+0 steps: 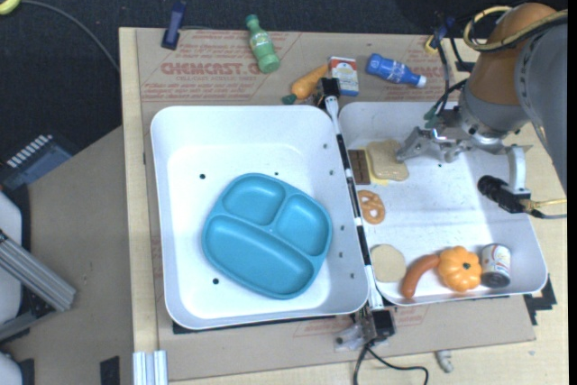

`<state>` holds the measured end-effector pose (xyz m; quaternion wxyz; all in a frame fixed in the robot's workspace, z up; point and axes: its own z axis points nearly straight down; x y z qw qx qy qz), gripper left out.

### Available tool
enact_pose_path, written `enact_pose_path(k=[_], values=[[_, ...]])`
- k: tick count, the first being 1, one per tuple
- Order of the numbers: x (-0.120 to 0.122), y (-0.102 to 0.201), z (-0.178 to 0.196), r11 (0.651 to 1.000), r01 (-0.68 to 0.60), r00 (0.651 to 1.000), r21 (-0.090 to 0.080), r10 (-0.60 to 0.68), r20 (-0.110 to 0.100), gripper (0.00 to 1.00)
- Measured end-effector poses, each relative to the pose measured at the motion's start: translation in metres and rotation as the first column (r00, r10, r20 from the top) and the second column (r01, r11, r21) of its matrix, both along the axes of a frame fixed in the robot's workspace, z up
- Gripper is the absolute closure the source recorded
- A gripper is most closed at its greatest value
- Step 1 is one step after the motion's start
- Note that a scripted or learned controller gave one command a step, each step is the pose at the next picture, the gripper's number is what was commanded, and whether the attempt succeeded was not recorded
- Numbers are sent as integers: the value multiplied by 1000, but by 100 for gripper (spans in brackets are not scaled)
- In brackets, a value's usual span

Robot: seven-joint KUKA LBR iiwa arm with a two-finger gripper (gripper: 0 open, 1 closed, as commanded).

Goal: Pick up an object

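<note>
Here we see the left bin (171,194) holding a blue divided plate (266,234) that lies flat near its middle. Behind the bins, on the surface (216,59), lie a green bottle (262,44), a carrot (309,83), a small carton (343,75) and a blue bottle (395,70). In the right bin (514,221) we find a slice of bread (386,161) near the dividing wall, a pretzel (370,206) just in front of it, then a pale round disc (389,263), a sausage (418,272), an orange pumpkin (460,270) and a small can (495,262) along the near edge. The gripper (431,142) hangs low at the back of the right bin, just beside the bread; we cannot tell how it stands.
</note>
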<state>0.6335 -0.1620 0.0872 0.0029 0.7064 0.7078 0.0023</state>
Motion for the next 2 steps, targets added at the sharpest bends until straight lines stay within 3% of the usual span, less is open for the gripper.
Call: enact_pose_path(k=[1, 2], values=[[-121, -10, 17, 1000, 3, 1000, 1, -3, -9, 0], [-61, 68, 16, 1000, 0, 1000, 2, 0, -6, 0]])
